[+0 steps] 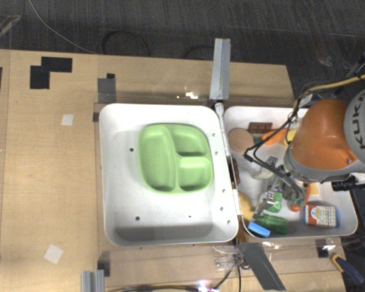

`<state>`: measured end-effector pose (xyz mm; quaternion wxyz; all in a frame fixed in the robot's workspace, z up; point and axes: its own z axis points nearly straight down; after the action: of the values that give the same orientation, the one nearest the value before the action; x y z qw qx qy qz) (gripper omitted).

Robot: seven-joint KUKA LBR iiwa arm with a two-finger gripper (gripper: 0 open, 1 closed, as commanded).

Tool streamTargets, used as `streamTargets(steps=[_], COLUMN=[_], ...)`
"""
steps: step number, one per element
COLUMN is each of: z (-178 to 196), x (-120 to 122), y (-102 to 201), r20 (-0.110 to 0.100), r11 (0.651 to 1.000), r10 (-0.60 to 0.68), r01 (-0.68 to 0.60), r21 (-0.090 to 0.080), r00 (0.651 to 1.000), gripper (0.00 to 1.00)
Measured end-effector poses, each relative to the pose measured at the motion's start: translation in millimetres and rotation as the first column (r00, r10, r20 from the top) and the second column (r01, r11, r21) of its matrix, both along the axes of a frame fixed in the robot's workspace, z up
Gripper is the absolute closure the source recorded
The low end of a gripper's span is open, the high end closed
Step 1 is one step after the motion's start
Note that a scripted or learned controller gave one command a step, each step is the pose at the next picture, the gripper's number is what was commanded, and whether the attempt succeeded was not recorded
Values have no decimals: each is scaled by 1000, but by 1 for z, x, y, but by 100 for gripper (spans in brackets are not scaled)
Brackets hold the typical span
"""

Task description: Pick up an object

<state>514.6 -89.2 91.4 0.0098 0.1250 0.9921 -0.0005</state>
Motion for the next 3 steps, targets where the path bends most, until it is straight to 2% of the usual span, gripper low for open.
streamTargets(steps=[1, 2, 3], z=[0, -2, -1], x=[-21, 72, 14], y=[-33, -78, -52], r20=[3, -3, -5], r11=[990, 964, 952], r10=[-142, -266, -307], r01=[142, 266, 307], r21=[5, 4, 5], r00=[990, 964, 952], gripper=[0, 0, 0])
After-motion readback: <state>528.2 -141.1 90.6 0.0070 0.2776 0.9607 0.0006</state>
